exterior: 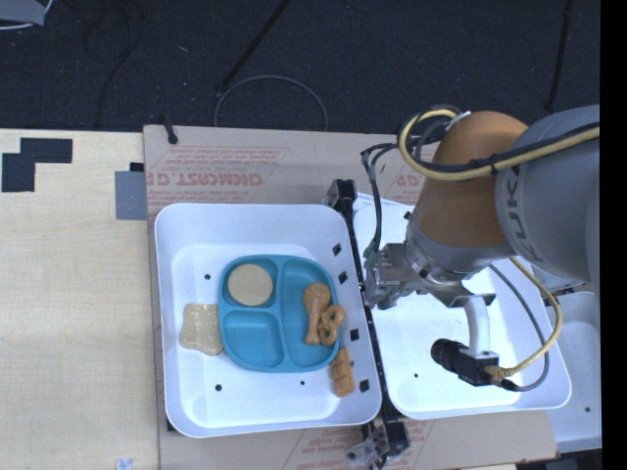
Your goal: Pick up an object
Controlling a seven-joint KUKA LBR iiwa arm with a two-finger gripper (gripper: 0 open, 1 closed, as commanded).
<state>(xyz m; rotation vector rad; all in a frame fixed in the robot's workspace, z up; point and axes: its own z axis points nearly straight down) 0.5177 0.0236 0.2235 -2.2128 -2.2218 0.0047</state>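
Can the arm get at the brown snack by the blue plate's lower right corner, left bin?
Probably, but tight. Nothing lies over the brown snack, and the arm is just across the divider. The snack lies in the narrow gap between the blue plate and the bin wall, leaving little room to grip.

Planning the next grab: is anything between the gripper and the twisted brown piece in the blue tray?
Only the bins' adjoining walls lie between the gripper and the twisted brown piece; nothing covers it.

Dark carpet (147,57) strewn with cables (271,76) lies beyond a pale wooden bench (69,311) topped with cardboard (255,169).
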